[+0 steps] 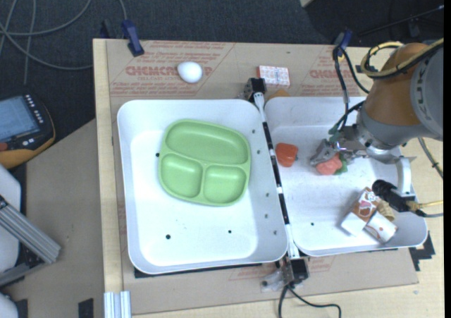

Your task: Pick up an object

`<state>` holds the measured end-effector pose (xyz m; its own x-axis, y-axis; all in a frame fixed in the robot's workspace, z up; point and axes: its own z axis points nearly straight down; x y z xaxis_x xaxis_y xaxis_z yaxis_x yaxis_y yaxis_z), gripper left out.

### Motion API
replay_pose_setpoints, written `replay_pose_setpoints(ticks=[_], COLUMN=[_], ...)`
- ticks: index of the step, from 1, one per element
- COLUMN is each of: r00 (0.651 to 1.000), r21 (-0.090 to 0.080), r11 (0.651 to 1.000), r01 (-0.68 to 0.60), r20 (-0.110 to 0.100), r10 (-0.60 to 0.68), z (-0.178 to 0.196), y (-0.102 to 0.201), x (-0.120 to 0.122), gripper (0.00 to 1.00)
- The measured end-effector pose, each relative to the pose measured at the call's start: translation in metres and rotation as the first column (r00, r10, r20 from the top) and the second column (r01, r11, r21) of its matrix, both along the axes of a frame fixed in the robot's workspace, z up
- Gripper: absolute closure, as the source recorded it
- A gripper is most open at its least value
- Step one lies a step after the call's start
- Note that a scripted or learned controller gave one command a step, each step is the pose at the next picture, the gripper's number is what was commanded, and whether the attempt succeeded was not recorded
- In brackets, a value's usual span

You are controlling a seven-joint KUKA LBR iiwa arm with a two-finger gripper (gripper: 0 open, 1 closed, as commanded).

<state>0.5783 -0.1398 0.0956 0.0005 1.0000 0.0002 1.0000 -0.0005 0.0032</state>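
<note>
Step in hand: the grasp itself, by my reading; the arm (405, 98) reaches in from the right and its pincer (330, 154) sits low in the right bin (310, 232).
Pincer state: the tips are at a small red and green object (328, 166), but whether they are apart, together or clamped on it I cannot tell.
Task's thing: that red and green object lies in the upper middle of the right bin, touching or just under the tips.
Neighbours: an orange-red block (286, 154) lies near, to its left; a red and white carton (370, 214) lies well apart, toward the bin's lower right.
Left bin (141, 239): holds a green divided plate (204, 161).
Next move calls for: a firm close, then a straight lift, clear of the block.
</note>
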Motion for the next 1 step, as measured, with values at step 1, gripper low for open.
replay_pose_setpoints(ticks=[1], r00=[1.0], r21=[0.001], r11=[1.0], r01=[-0.004], r20=[0.0], r10=[0.004], z=[0.0901], y=[0.0913], x=[0.0262], gripper=[1.0])
